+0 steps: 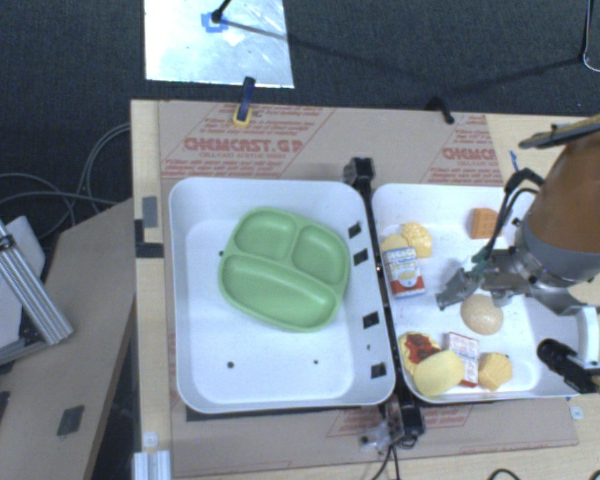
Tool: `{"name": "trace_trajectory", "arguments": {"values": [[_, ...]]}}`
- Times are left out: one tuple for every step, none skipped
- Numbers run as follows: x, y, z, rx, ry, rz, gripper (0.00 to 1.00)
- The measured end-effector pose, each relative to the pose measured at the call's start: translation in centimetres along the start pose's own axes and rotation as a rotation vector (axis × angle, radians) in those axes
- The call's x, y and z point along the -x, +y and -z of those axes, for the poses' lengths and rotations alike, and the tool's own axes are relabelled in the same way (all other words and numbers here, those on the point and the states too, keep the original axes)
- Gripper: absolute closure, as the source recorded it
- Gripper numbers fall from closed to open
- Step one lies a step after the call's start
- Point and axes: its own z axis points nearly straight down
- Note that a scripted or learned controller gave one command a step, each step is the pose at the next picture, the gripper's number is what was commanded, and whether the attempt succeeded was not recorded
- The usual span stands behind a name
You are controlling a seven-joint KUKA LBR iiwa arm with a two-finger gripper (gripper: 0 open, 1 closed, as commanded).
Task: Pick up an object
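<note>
Down on the bench, two shallow white bins sit side by side on a brown sheet printed with red lettering. The left bin carries a green divided plate, lying flat and a little toward the bin's far half, with three compartments facing up.

Over in the right bin, the small things are scattered. A yellow lumpy item lies near the far left part, and just below it, touching or almost touching, is a small carton with a red and white label. An orange block sits toward the far right, partly behind a black cable. Along the near edge lie a red piece, a yellow lemon-shaped fruit, a small red and white packet and a yellow wedge, all crowded together.

Near the middle of this bin rests a pale tan egg-like ball. The gripper hangs just above and beside it, a dark grey metal head pointing toward the view's left; how far apart its tips stand cannot be made out, and nothing is seen gripped. Behind it, the arm comes in from the right, its orange band wide above the grey wrist.

A shiny metal sheet lies on the dark floor beyond the bench.
</note>
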Motion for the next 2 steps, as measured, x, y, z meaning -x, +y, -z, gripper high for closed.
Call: {"name": "trace_trajectory", "arguments": {"values": [[0.0,0.3,0.5,0.012,-0.002,0.003,0.0],[-0.1,0.2,-5.8,0.007,-0.001,0.001,0.0]]}}
